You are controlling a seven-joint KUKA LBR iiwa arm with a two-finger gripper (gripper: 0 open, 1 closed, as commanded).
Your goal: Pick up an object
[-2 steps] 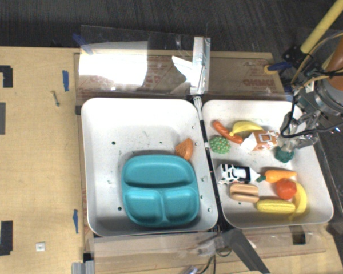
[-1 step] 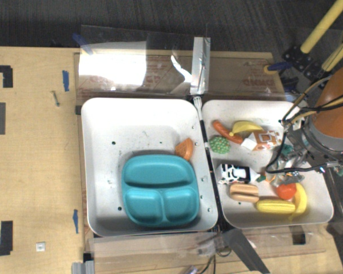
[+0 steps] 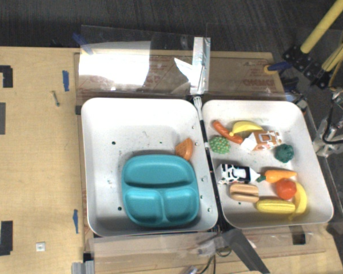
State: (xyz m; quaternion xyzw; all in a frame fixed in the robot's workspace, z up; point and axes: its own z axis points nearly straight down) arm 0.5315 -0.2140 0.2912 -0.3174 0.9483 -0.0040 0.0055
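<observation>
Step in hand is judged to be the very start: nothing is lifted, and every object lies in a bin. Whether the gripper is apart or together cannot be told. For the next move a target must be chosen and approached from above – preferably one lying free of its neighbours.

Right bin (image 3: 306, 131), nearest edge first: a yellow banana (image 3: 277, 206) is laid along the front, with a hot-dog toy (image 3: 244, 192) just behind it and a red tomato (image 3: 286, 189) beside it. An orange carrot-like piece (image 3: 280, 176) and a black-and-white item (image 3: 234, 173) are seen next. Further back a green knobbly piece (image 3: 219, 145), a dark teal lump (image 3: 284, 152), a white-and-orange carton (image 3: 266, 140), a second yellow piece (image 3: 246, 128) and an orange-red stick (image 3: 222, 130) are crowded together, several touching.

Left bin (image 3: 131, 124): a teal divided tray (image 3: 160, 188) is set at the front – a small orange object (image 3: 184, 149) is found just behind its far right corner, by the bin wall.
</observation>
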